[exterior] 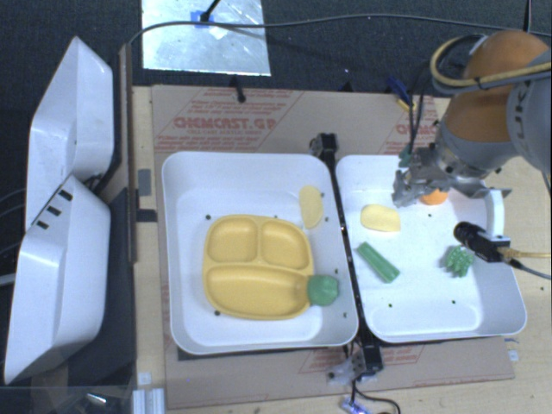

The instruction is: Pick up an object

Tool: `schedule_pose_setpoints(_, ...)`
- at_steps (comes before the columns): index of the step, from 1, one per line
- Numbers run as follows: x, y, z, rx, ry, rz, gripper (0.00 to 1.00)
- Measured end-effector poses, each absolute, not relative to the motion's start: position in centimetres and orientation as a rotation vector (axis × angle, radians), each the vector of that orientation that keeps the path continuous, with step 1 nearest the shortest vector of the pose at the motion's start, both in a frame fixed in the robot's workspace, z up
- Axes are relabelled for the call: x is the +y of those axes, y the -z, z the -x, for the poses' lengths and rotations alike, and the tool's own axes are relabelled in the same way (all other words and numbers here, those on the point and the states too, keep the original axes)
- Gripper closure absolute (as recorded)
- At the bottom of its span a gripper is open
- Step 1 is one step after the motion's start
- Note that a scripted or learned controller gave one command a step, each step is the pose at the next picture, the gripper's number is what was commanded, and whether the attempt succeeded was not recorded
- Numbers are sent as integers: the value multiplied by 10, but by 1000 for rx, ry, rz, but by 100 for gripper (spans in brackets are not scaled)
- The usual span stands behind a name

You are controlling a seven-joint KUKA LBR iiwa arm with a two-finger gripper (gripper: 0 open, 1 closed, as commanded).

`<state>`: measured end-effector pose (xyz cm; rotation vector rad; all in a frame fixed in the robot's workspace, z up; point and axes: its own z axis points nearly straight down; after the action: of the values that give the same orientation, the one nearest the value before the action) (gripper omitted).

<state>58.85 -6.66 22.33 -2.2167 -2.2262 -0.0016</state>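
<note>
Hovering gripper (412,190) (finger state unclear) sits just beside the orange object (435,198).

— What lies in the right bin?
— An orange object (435,197) at the far side, partly hidden; a pale yellow piece (380,218) left of it; a green stick (378,261) lying slanted nearer; a small green toy (458,260) at right.
</note>
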Motion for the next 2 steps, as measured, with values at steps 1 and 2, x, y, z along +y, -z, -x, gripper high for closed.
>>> schedule_pose_setpoints(1,-11,-233,-599,-2227,3,2216,100)
schedule_pose_setpoints(2,38,-238,-603,-2227,2,2216,100)
